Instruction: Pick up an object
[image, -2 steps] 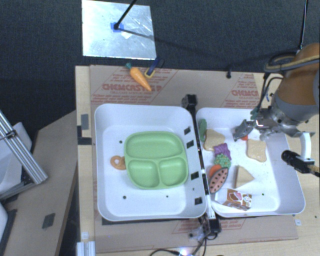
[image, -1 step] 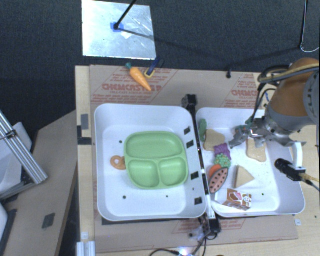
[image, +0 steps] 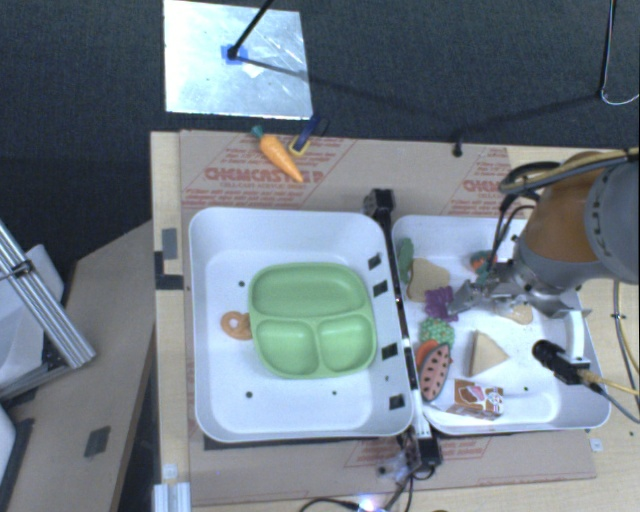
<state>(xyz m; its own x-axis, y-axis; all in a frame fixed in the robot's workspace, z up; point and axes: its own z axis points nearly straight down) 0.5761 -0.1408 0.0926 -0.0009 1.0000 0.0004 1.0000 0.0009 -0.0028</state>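
Observation:
The right bin (image: 575, 400) holds several toy foods: a tan slice (image: 430, 272), a purple grape bunch (image: 438, 300), a leafy green piece (image: 436, 330), a red spotted piece (image: 435, 368), a pale wedge (image: 487, 352) and a brown-and-white packet (image: 478, 397). My gripper (image: 472, 295) reaches in from the right and sits low in this bin, just right of the grapes and above the wedge. Nothing shows clearly between its tips. A small orange-red item (image: 480, 264) lies just behind it.
The left bin (image: 215, 250) carries a green divided plate (image: 310, 318) and a small orange ring (image: 236, 325). A toy carrot (image: 280, 156) lies on the cardboard behind the bins. A black divider (image: 392, 300) runs between the bins. A foil sheet (image: 238, 60) lies at the back.

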